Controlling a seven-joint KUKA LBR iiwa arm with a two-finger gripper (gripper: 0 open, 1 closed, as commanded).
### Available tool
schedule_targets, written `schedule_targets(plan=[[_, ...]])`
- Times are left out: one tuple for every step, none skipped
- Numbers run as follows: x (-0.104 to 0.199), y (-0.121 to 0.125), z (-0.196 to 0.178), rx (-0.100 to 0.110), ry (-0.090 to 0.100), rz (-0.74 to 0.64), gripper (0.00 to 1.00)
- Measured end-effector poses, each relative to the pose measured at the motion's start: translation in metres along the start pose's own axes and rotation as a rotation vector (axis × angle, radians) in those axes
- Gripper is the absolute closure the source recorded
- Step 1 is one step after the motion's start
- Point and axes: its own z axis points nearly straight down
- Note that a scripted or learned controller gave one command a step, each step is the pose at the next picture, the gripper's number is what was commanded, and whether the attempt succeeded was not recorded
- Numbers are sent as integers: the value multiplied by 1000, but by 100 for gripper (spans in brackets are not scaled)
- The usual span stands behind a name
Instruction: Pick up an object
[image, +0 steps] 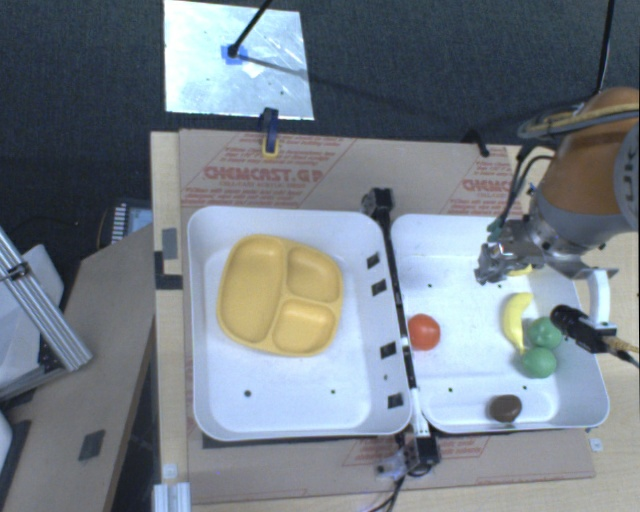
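Jaw state: cannot tell. The gripper (497, 262) hangs over the right bin (450, 415), near its back wall. The yellow banana (514, 318) lies just beside it; green items (541, 350) touch the banana. Risk, as judged: crowding may deflect a grasp.

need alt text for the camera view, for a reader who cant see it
A grey and orange robot arm's gripper hovers over the right white bin, which holds a tomato, banana, green object and brown object. The left bin holds a yellow divided plate.
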Motion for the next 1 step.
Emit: schedule_targets(plan=[[48, -13, 7, 6, 3, -4, 100]])
